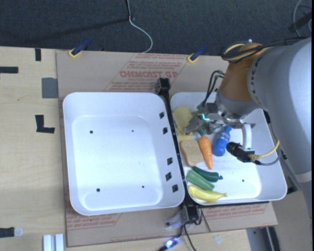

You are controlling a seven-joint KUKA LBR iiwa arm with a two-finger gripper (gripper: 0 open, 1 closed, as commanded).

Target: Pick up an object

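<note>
One carrot [205, 151] lies lengthwise, tip toward camera.

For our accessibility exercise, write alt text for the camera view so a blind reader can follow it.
A grey robot arm reaches from the right, its gripper low over toys in the right white bin: a carrot, blue bottle, bread slice, green vegetable and banana. The left white bin sits beside it.

Even overhead light, bright; white bins [115, 156] near blown out, soft shadows inside rims, arm [282, 88] slightly soft, image grainy.
</note>
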